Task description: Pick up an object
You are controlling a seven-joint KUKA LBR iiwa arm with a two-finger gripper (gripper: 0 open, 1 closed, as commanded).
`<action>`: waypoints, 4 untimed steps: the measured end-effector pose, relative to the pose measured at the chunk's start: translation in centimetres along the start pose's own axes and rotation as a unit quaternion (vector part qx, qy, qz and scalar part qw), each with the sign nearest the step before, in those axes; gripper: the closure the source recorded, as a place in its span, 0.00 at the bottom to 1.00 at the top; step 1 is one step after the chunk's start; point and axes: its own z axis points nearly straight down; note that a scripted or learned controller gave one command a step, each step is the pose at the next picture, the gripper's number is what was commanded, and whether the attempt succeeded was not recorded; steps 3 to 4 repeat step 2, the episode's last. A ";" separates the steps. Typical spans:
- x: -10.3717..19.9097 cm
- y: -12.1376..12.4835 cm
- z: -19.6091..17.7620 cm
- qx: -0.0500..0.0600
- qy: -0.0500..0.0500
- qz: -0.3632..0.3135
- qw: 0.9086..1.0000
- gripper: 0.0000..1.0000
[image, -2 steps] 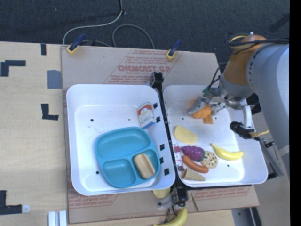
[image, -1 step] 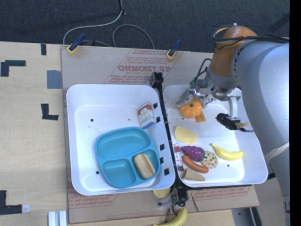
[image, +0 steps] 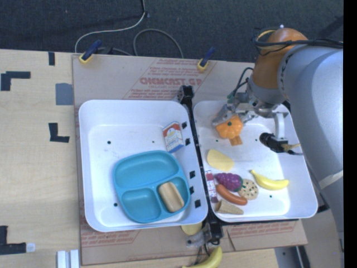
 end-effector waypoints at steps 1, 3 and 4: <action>-0.8 -6.9 -14.1 0.001 0.001 0.002 1.000 1.00; 4.9 -11.7 -11.5 0.004 0.002 0.000 1.000 1.00; 4.9 -11.7 -11.5 0.004 0.002 0.000 1.000 1.00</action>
